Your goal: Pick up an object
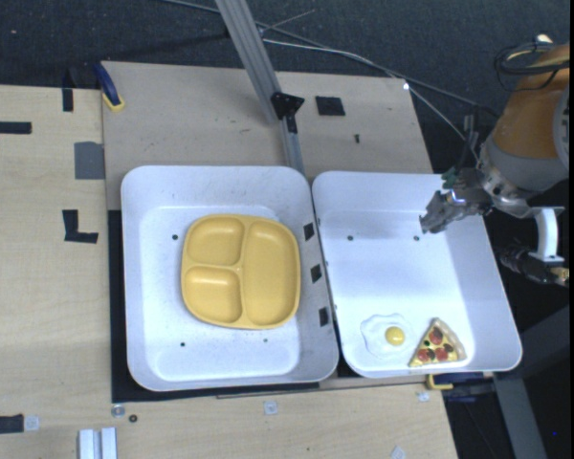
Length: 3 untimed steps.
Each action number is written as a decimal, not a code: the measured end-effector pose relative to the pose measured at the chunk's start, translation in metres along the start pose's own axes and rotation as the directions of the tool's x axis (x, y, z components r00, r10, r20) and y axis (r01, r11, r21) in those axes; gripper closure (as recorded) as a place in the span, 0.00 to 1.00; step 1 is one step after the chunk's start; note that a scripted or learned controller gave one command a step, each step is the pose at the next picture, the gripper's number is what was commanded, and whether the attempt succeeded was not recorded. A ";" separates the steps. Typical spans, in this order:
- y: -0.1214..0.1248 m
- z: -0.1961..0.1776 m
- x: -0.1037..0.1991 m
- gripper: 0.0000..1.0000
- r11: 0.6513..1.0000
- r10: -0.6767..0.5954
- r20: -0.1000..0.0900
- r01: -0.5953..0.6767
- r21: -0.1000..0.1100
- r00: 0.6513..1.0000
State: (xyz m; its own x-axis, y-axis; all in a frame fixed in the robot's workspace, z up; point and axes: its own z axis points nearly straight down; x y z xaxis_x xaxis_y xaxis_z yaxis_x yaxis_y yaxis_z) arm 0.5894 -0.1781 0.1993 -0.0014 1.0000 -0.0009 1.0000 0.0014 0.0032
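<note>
Camera view, from above at a slant. The arm (531,113) enters at the right and is cut off by the frame edge, so only its orange band and grey wrist are seen. The claw (436,216) hangs over the far right rim of the right bin (459,256); it is small and dark against the white, and whether it stands wide or narrow cannot be told. Nothing is seen between its tips.

The right bin is shallow, white and smooth. In its near corner lie a toy fried egg (386,334), flat and white with a round yellow yolk, and just beside it on the right a pizza slice (437,343), a triangular wedge with what appear to be red toppings.

The left bin (153,256) holds a yellow divided plate (240,271), rounded, glossy, with three compartments. The worktop (191,113) is pale wood.
</note>
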 end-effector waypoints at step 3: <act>0.018 -0.025 0.098 1.00 1.000 -0.005 -0.003 0.005 0.003 1.000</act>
State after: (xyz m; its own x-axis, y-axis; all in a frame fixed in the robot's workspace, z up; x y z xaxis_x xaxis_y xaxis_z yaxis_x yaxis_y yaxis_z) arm 0.6067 -0.0796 0.2240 -0.0065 1.0000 0.0016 1.0000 0.0065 0.0001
